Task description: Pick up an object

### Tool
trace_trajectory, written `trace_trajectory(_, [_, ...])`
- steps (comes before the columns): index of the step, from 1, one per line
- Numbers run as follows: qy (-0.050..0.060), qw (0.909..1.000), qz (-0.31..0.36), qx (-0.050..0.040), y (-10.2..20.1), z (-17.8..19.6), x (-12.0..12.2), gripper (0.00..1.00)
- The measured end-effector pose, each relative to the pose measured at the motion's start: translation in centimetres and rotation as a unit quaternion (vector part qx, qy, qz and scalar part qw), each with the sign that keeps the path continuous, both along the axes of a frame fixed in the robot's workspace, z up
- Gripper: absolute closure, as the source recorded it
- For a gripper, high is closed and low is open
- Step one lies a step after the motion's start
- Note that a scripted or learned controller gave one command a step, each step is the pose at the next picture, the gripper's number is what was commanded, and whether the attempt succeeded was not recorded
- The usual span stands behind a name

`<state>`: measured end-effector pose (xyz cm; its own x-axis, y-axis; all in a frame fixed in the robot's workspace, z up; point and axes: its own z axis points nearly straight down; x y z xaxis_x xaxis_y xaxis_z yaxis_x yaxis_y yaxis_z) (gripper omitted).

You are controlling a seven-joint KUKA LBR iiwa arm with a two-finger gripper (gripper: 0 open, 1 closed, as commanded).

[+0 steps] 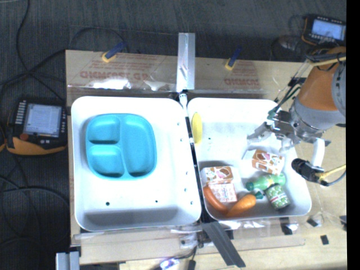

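I have the arm reaching in from the right over the right-hand bin (225, 114), its orange band above the wrist, and the gripper (265, 133) hanging over the bin's upper right part. Its two fingers look spread apart with nothing between them, though at this slant and blur I would not swear to how wide they are.

The things I could pick sit crowded in the near end of that bin. Just below the gripper lies a small orange-and-white carton (268, 162), tilted, apart from the fingers. Lower still are a green bottle (265, 183) and a green jar (278, 196) touching each other. To their left a red-and-white box (219, 175) lies beside a second red-and-white packet (226, 193), with an orange carrot (243, 205) and a sausage (212, 199) pressed along the bin's near wall. A yellow banana (196, 126) lies well apart, tight against the divider.

The left bin (169, 207) holds a blue divided plate (121, 145), which I take to be a drop place, not a target.

I judge the carton the likeliest target, since it lies nearest the fingers and stands a little clear of the cluster. A straight descent seems enough; the risk is a finger landing on its tilted top and skidding off.
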<state>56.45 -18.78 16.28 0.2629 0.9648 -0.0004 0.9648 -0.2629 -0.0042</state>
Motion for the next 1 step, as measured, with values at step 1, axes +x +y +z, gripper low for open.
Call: trace_trajectory(1, [-0.005,0.9949,-0.101,-0.0011,1.31,-7.46,1.25,0.00])
